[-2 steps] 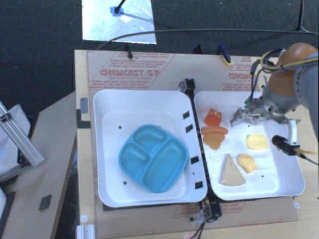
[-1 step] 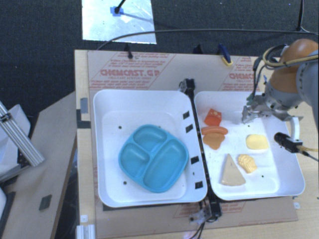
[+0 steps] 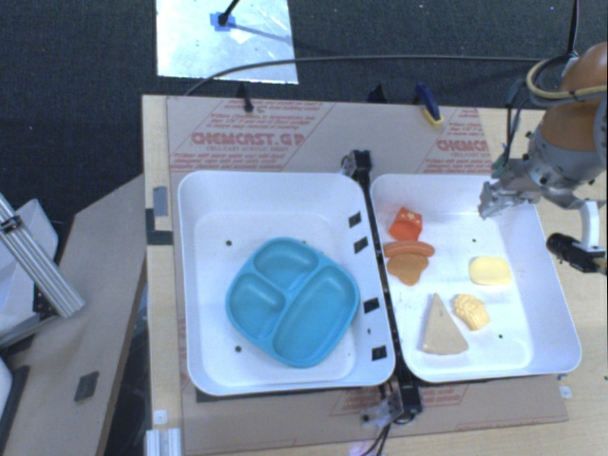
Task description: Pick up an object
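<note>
End effector [image 3: 496,200] sits over the far right corner of the right bin [image 3: 551,283], above the bin's back wall area; whether it is open or closed cannot be told at this angle, and nothing shows in its grasp. Candidate objects all lie in the right bin: a pale yellow rounded piece [image 3: 490,271] nearest the end effector, a small ridged yellow piece [image 3: 470,311] just beside a tan wedge [image 3: 442,328], and along the divider side a red-orange block [image 3: 406,224] with a flat orange-brown piece [image 3: 408,262] close below it. Step in hand, as judged: choosing and approaching a target. Best bet looks like the pale yellow piece: it stands apart from its neighbours, with bare bin floor around it, so a straight descent should meet little interference. The ridged piece and wedge nearly touch; closing on one risks nudging the other. The pieces by the divider sit near the wall, leaving less room on that side. Left bin [image 3: 204,255] holds a blue compartment plate [image 3: 292,300], well apart and no obstacle. Worktop [image 3: 114,255] around the bins carries printed cardboard [image 3: 249,139]; cables trail near the arm's wrist.
</note>
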Controlling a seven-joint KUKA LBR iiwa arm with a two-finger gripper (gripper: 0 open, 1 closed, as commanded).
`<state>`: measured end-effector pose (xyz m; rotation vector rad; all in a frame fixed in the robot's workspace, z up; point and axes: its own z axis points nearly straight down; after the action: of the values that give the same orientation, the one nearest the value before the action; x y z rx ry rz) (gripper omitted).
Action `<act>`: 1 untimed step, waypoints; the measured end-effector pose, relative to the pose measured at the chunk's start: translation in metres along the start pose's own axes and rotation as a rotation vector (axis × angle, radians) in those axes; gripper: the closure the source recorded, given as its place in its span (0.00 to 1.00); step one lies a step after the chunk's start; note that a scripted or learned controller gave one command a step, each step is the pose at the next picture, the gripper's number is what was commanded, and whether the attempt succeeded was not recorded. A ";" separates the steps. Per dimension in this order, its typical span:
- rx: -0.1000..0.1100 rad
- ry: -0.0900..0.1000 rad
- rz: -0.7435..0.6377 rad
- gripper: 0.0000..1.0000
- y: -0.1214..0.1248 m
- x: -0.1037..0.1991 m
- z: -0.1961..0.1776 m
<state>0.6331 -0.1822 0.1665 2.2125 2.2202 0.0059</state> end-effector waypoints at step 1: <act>-0.001 0.000 -0.002 1.00 0.002 0.000 -0.055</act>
<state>0.6351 -0.1825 0.2218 2.2095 2.2226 0.0064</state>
